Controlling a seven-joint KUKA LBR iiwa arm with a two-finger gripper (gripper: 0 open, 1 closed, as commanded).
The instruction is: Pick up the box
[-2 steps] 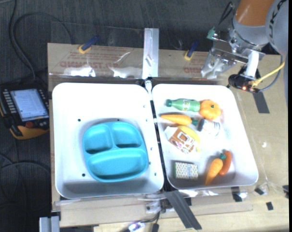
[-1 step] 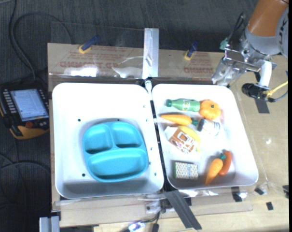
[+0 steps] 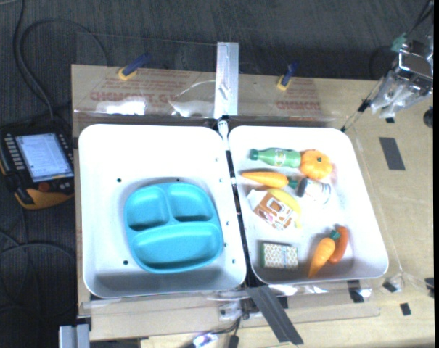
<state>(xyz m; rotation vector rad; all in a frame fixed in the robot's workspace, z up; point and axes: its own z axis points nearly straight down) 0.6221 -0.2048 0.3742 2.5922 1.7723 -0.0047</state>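
Bright, even light from overhead; the two white bins (image 3: 155, 138) nearly blow out, their inner walls washed pale; soft shadow gathers under the blue tray (image 3: 175, 227); the clear sheet (image 3: 197, 100) behind the bins throws glare; the dark floor (image 3: 45, 20) stays dim; the whole picture is slightly soft and grainy.

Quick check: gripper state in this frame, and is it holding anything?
Gripper: cannot be told; it sits off the bench's far right corner, away from the box.
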